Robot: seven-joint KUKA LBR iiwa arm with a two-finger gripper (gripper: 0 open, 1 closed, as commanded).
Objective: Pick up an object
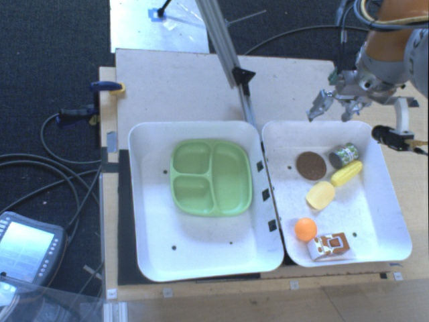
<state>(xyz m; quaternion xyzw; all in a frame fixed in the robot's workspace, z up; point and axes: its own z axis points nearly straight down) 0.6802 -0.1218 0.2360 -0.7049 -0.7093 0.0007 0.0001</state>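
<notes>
The right bin (375, 247) holds a brown round disc (311, 166), a small dark can with a green label (344, 155), a yellow corn-like piece (346, 173), a pale yellow lemon-like piece (320, 195), an orange ball (305, 229) and a brown-and-white carton (329, 245). My gripper (332, 109) hangs above the back edge of the right bin, well clear of the objects. Its two fingers are spread apart with nothing between them.
The left bin (151, 247) holds a green divided plate (210, 177). A grey metal pole (221, 32) slants down to the gap between the bins. Cables and a teach pendant (27, 247) lie off the bench at the left.
</notes>
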